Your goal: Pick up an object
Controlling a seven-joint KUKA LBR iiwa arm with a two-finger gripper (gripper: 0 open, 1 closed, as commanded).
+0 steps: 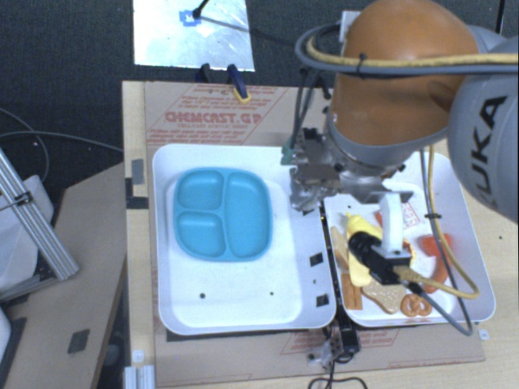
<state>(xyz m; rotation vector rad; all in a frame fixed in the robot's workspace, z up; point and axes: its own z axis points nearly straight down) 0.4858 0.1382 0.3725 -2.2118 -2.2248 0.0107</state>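
My gripper (310, 191) hangs low over the divider between the two white bins, under the big orange wrist band. The right bin (478, 286) holds several small items: a yellow piece (362, 222), a red-orange piece (425, 246), a tan flat cookie-like piece (388, 298), a brown pretzel shape (418, 305) and a tan stick (353, 286). They lie just right of and nearer than the gripper. Nothing shows between the gripper's tips, and the arm hides much of the right bin's far half.
A blue divided plate (223, 214) lies in the left bin (235, 310). A white card with red print (406, 210) rests in the right bin. Behind the bins, a shiny sheet (190, 23) and a blue and yellow clamp (235, 83) lie at the cardboard's far edge.
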